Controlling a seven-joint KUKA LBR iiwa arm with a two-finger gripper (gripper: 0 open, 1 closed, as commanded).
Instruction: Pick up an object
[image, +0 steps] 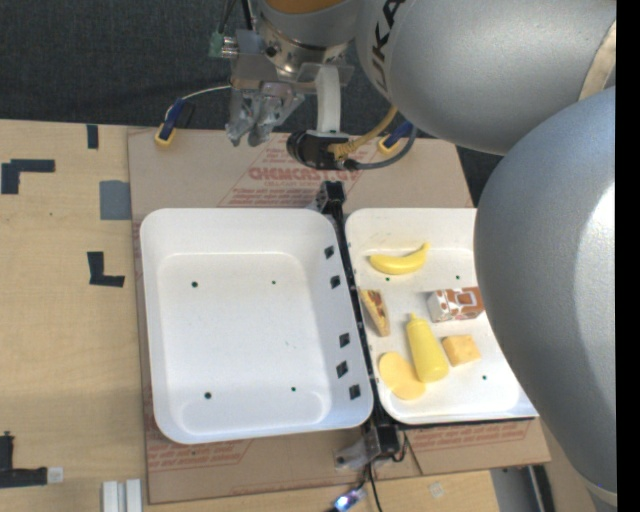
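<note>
Above the bins' far edge, pincer (256, 118) empty, fingers slightly parted, banana (398, 260) well apart in right bin (500, 400).

The grey metal two-finger gripper (255, 118) hangs above the brown cardboard sheet (200, 170), beyond the far edge of the left shallow white bin (160, 300). The right shallow white bin (470, 400) contains a yellow banana (399, 261), a yellow plastic bottle (426, 348), a brown-and-white box (455, 303) and a yellow cube (461, 350).

Smooth glossy white plastic bins (240, 330) sit on matt brown cardboard (290, 180); the arm's (540, 200) grey shell looks satin-smooth.
</note>
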